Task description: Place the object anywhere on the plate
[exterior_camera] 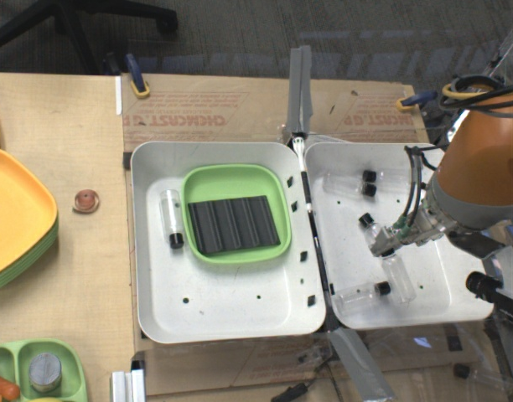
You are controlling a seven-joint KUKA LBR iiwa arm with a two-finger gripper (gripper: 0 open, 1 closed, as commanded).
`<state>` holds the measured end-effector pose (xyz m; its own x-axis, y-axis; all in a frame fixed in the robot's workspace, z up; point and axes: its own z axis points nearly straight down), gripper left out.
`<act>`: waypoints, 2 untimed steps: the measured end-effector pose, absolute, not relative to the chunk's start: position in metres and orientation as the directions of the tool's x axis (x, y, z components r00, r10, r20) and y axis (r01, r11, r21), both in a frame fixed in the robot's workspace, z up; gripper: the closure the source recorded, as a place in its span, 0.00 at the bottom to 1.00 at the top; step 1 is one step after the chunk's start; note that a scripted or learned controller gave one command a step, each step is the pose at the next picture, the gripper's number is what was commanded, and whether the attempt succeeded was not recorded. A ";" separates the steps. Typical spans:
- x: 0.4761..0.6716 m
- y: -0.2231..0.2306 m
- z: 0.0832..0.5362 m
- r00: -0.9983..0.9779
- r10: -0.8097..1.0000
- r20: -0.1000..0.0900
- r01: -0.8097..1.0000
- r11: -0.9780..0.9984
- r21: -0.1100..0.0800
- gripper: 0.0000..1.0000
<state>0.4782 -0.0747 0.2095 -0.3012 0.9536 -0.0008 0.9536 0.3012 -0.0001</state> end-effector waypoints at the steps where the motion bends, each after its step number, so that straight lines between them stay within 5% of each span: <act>1: 0.509 -0.061 0.196 -0.402 0.916 0.000 0.916 0.402 -0.002 1.00; 2: 0.547 -0.016 0.191 -0.569 0.822 0.000 0.822 0.569 -0.002 1.00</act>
<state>0.5468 -0.0160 0.1905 -0.5695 0.8220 -0.0003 0.8220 0.5695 -0.0016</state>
